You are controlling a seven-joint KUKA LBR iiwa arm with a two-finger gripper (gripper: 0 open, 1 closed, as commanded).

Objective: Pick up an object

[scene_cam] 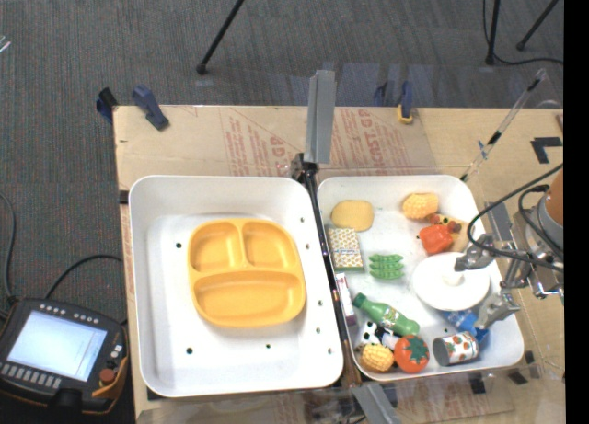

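1. In the left bin (152,229) lies a yellow divided plate (247,272); no writing on it can be read.
2. On the bench board (267,142) behind the bins, red printing shows, too faint to make out.
3. In the right bin (396,183) lie a printed card (344,248), a green bottle (386,315), a tomato (411,354), a labelled can (456,349) and a white dish (450,283); their lettering is too small to read.
4. At the bin's right edge the gripper (488,280) reaches in beside the dish; whether it is open or closed I cannot tell.
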